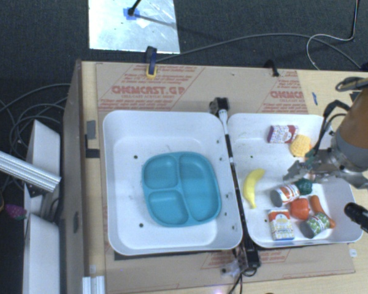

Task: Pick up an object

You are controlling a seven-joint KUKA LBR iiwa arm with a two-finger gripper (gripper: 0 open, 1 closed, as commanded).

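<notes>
Claw (pixel 302 171) over right bin (pixel 251 133), blurred; spread or pinched, can't tell; teal obj (pixel 304 185) part-hidden.

Robotics lab (test rig); bench (pixel 190 84), cables (pixel 24 103)

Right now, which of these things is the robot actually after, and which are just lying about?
Part of the job:
hand
banana
corn
carrot
red can
green can
tomato
carton
red packet

Just lying about:
blue divided plate
left bin
cables
foil sheet
</notes>
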